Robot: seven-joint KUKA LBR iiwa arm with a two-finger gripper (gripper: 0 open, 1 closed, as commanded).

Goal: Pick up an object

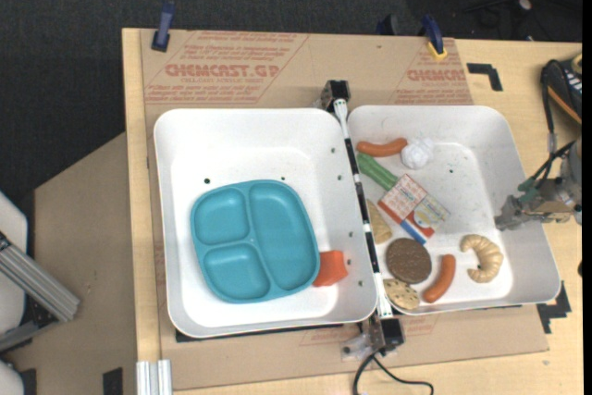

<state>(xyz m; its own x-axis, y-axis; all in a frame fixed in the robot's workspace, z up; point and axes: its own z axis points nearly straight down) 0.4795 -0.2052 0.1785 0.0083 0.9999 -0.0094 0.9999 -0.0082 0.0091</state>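
Observation:
The right bin (490, 129) holds several toy foods: an orange sausage (382, 146), a green stick (376, 171), a white ball (416, 154), a small printed box (404, 197), a brown round cookie (408, 260), a cracker (401, 293), a red sausage (438, 279) and a tan croissant (483, 256). My gripper (509, 218) reaches in low over the right bin's right wall, just above and right of the croissant. Nothing is seen in its grasp.
The left bin (185, 143) bears a teal divided plate (254, 239) and an orange block (330, 267) at its lower right. Cables (560, 97) lie on the bench right of the bins. Clamps (433, 37) sit at the board's far edge.

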